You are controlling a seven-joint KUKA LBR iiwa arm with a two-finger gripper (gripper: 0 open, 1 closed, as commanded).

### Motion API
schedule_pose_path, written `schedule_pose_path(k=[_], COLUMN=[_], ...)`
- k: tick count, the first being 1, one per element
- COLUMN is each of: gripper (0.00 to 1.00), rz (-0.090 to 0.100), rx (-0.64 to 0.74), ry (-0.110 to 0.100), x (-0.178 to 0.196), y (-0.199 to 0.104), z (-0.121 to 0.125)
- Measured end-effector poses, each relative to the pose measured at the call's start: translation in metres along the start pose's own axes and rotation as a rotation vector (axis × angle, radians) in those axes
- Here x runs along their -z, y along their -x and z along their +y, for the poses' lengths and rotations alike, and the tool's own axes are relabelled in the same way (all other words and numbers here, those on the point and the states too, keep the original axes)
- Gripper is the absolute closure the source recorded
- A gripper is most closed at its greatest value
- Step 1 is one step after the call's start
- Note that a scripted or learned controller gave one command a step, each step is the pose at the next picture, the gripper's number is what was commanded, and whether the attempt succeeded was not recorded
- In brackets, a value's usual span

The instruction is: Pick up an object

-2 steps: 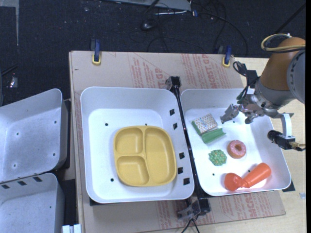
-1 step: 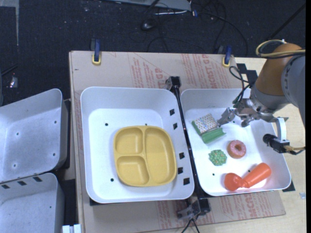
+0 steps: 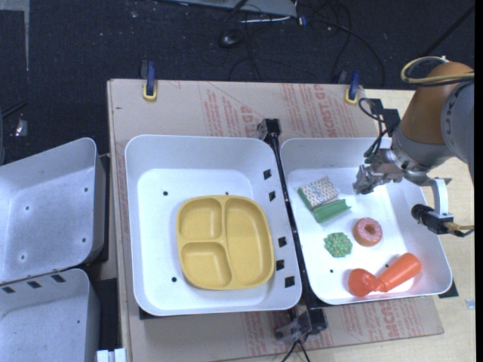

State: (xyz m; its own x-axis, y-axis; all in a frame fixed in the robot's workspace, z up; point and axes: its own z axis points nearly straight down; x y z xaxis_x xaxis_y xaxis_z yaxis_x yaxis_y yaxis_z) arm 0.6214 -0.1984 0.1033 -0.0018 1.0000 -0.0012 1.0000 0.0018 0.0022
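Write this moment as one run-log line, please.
gripper: above right white bin, upper part | nearest: green block | yellow divided plate: left bin

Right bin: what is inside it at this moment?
The right bin holds a speckled block on a green piece, a pink donut, a green bumpy ball and an orange toy. The gripper hangs over its upper part, covering some floor there.

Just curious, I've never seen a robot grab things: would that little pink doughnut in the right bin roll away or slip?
The doughnut lies flat on the right bin, so it probably won't roll. Its rounded ring could slip between fingers. It looks like a light toy, likely easy to nudge aside.
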Motion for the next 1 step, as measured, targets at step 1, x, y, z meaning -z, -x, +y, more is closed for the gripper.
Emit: schedule_pose_path(k=[1], gripper=[1.0], rz=[-0.001], rx=[0.001], ry=[0.004], x=[0.0625], y=[-0.0033], z=[0.0058])
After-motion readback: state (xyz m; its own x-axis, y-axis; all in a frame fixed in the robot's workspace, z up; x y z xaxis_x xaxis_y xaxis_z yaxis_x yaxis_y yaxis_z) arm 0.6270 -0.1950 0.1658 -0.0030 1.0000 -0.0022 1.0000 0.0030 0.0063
